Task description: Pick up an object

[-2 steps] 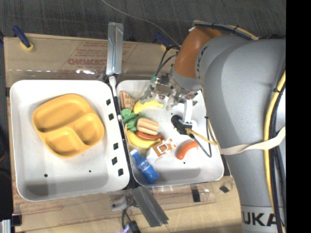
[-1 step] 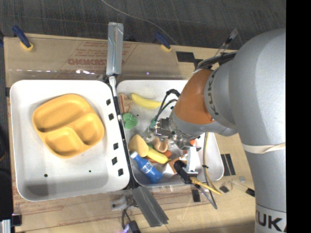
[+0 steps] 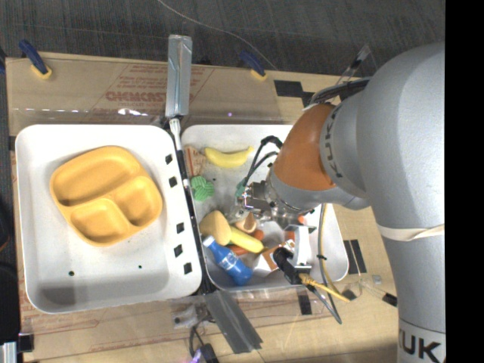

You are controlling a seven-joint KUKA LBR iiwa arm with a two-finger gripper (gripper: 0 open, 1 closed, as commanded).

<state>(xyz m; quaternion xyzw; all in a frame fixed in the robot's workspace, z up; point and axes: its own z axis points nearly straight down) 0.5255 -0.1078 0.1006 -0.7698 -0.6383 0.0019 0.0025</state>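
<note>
On the cardboard-covered bench [image 3: 68, 82], the gripper [image 3: 261, 221] sits low in the right bin [image 3: 227, 136] at four o'clock from the banana [image 3: 227, 156], its grasp indiscernible, nothing visibly lifted yet.

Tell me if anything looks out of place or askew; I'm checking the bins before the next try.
Nothing looks spilled or damaged. The yellow divided tray lies askew in the left bin. In the right bin, the banana, blue bottle and other items sit in a jumble.
</note>
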